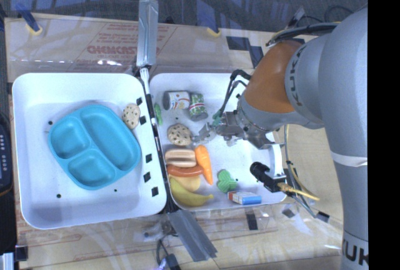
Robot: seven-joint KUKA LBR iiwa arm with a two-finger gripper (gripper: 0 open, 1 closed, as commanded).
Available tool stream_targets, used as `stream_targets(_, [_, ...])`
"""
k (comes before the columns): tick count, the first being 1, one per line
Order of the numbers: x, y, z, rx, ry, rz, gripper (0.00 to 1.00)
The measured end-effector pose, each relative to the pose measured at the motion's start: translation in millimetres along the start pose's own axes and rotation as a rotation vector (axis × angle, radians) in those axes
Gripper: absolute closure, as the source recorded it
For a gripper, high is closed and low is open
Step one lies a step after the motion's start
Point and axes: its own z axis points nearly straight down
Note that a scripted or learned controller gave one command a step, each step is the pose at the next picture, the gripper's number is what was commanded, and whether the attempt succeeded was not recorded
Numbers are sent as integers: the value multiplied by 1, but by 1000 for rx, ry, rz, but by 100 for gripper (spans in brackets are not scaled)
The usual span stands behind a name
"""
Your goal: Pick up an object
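Gripper (pixel 211 129) at centre of frame, low over right bin (pixel 275 195), near cookie (pixel 179 134) and can (pixel 177 100); whether fingers spread or closed: cannot tell. Nothing visibly held. Carrot (pixel 204 163), hot dog (pixel 182 162), banana (pixel 189 194) lie lower in same bin. Blue plate (pixel 94 145) and second cookie (pixel 130 115) in left bin (pixel 37 206). Red print on cardboard (pixel 112 44) at upper left, not readable.

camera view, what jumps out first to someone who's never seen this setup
The big grey arm with its orange band fills the right side, its gripper low over the right bin. That bin is crowded with toy food: a hot dog, carrot, banana and cookie. In the left bin lies a bright blue divided plate.
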Motion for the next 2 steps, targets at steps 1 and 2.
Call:
stream_targets(1, [9,-11,41,-6,-1,-50,0])
stream_targets(2, [9,-11,31,-6,-2,-53,100])
